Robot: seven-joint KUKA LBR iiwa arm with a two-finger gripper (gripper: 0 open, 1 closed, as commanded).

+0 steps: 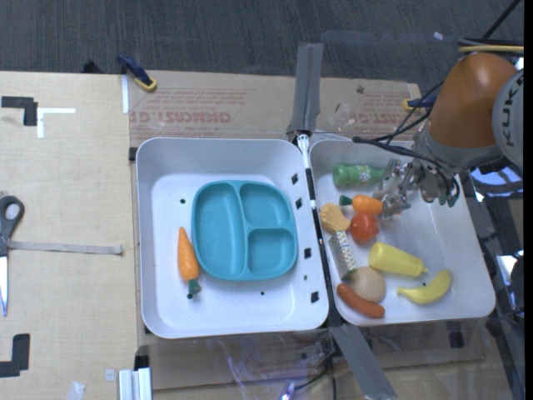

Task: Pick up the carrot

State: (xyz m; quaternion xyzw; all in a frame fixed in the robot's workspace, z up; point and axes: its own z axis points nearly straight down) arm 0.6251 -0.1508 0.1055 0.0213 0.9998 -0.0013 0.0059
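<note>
The carrot (pixel 187 255), orange with a small green stem, lies in the left bin (pixel 158 298) between the bin's left wall and a teal divided plate (pixel 245 230). My gripper (pixel 395 197) hangs low over the right bin (pixel 466 257), far to the right of the carrot. It sits just beside a small orange toy (pixel 366 204) and above a red tomato (pixel 363 227). Nothing is visibly held in it.
The right bin also holds a green bottle (pixel 360 174), a yellow pepper (pixel 395 260), a banana (pixel 426 287), a red sausage (pixel 361 302), a tan bun (pixel 366 282) and a few small pieces. Scissors (pixel 7 223) lie on the bench at far left.
</note>
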